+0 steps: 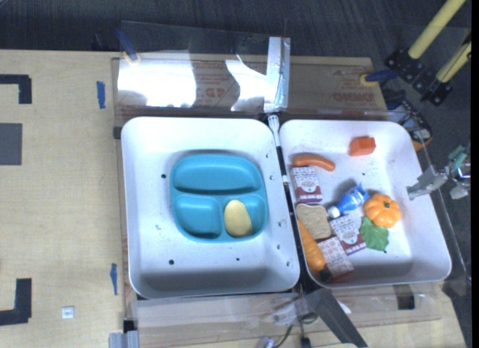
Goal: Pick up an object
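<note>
My pincer is at the right border of the right bin, just above its rim, and I cannot tell from here how it stands, because it is small and blurred. Nothing is visible in it.

The things I can take lie all to the left of it, inside this bin. The nearest one is the little pumpkin, a bit lower and to the left of my pincer, with a green leaf touching it from below. Just beside it, more to the left, is a small bottle with a blue cap. It lies tilted, the long axis going from lower left to upper right. Farther away are a sausage near the top, lying almost across, and a carrot along the left wall.

I judge that the pumpkin is the simplest choice: it is round, so no turning of the wrist is needed, only a short move to the left and down.

The left bin holds a blue tray with a yellow egg-shaped thing, well apart from me.
</note>
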You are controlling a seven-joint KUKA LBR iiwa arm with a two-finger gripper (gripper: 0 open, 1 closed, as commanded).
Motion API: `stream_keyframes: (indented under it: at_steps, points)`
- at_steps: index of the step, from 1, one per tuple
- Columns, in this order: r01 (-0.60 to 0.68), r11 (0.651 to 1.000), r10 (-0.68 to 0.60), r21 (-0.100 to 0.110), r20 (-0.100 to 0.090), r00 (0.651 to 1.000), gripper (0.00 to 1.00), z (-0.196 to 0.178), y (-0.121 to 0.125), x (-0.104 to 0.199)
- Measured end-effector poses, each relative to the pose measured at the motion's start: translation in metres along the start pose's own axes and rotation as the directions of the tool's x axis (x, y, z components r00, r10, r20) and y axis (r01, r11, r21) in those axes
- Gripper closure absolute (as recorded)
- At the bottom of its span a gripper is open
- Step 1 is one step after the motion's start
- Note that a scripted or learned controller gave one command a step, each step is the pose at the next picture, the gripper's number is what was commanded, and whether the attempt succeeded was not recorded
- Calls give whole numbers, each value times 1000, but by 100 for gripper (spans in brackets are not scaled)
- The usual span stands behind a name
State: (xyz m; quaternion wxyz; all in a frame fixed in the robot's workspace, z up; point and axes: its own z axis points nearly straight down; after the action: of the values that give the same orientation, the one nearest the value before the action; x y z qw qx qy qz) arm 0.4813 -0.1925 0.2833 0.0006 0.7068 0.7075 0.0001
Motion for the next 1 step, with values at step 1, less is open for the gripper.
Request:
stream_keyframes:
  at_steps: [1]
  points:
    - [-328, 945, 328, 0, 0, 945, 0, 22, 42, 6]
